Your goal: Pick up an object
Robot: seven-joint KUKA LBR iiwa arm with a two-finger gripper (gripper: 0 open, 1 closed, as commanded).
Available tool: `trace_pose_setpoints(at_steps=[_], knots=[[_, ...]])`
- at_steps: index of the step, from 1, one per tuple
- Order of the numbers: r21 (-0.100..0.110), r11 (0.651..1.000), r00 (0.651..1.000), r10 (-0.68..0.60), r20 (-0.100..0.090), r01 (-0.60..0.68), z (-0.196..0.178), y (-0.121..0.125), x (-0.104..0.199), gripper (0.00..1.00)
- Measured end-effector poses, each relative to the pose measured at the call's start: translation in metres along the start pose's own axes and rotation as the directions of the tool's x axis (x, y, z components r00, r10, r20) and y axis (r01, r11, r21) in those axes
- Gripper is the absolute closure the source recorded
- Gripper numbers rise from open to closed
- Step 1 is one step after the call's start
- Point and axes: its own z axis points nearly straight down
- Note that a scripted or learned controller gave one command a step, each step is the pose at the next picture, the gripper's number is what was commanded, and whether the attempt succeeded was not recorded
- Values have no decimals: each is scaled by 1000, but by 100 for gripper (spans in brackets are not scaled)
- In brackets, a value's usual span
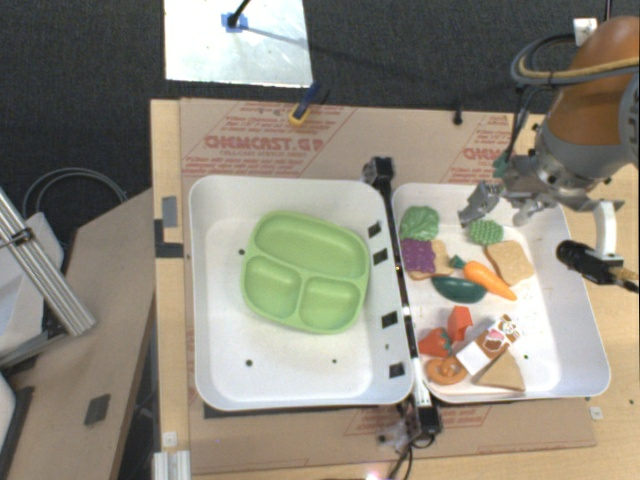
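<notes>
The right bin (pixel 570 318) holds several toy foods. Along its far side lie a green lettuce leaf (pixel 419 222), a purple grape bunch (pixel 418 256) and a small green knobbly piece (pixel 487 232). Further in are a bread slice (pixel 511 260), an orange carrot (pixel 490 279) and a dark green vegetable (pixel 459 289). Near the front lie a red pepper (pixel 458 322), a tomato (pixel 434 343), an orange slice (pixel 446 370) and a sandwich wedge (pixel 503 373). My gripper (pixel 503 208) hangs over the bin's far side, just above the knobbly green piece, open with nothing between its fingers.
The left bin (pixel 215 268) carries a light green divided plate (pixel 305 271). A black divider (pixel 395 278) runs between the bins. A black-and-white fixture (pixel 590 253) juts over the right bin's right rim. A shiny metal sheet (pixel 238 28) lies beyond the bench.
</notes>
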Motion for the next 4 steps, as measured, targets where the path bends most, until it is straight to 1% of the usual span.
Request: trace_pose_setpoints(at_steps=[1,3,4], knots=[[-11,1000,1000,-2,1,2,-6,2,0,0],[-7,1000,1000,0,0,0,119,3,9,0],[-12,1000,1000,1,-1,-1,147,6,10,0]])
